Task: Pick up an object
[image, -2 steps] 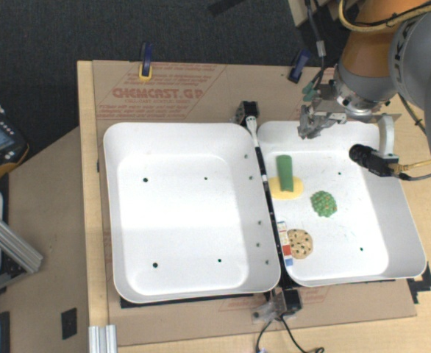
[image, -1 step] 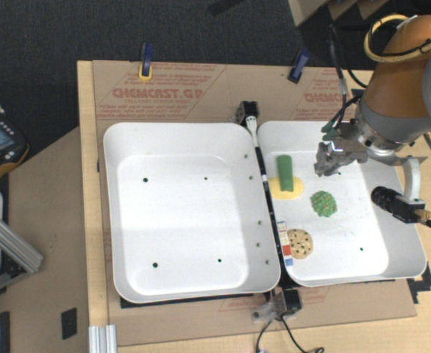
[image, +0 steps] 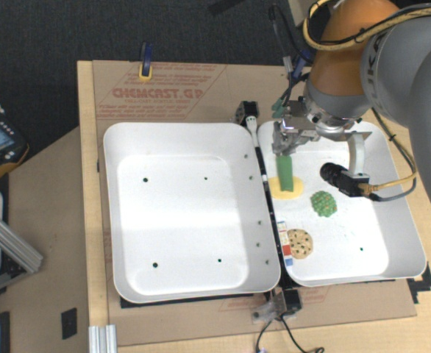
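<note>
In the right bin (image: 392, 263) | pincer (image: 284, 150) is poised at the top of the green upright piece (image: 285, 173) on its yellow base (image: 287, 190); grip state cannot be told | risk: piece tipped if approached off-centre | green ball (image: 323, 203) and cookie (image: 298, 243) could be knocked

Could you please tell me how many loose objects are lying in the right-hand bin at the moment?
3: a green post on a yellow base near its left wall, a green bumpy ball mid-bin, a cookie towards the front. The arm may hide more.

Green block (image: 285, 172) on yellow base, green ball (image: 323, 203), speckled tan cookie (image: 298, 243).
</note>
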You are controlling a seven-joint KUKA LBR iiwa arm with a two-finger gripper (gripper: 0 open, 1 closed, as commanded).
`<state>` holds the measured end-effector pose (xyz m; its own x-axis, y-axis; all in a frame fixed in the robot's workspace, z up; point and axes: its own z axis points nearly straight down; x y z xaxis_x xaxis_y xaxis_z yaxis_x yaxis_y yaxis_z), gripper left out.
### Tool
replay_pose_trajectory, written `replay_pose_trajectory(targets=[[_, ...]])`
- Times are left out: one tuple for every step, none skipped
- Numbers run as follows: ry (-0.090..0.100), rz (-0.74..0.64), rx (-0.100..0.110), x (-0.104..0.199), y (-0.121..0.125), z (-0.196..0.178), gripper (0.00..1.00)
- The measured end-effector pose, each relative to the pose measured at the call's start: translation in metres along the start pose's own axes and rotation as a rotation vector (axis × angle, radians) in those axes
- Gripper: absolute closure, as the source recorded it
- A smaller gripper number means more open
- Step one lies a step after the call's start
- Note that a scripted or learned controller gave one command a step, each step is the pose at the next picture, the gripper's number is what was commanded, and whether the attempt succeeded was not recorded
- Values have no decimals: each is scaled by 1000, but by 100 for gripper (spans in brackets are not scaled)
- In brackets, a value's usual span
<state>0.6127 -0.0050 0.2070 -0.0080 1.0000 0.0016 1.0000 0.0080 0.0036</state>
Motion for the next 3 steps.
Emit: replay_pose_trajectory(targets=[[-5,19,6,-126,-21,5,100],[1,6,7,-83,-77,-30,100],[2,2,7,-22,-122,-50,100]])
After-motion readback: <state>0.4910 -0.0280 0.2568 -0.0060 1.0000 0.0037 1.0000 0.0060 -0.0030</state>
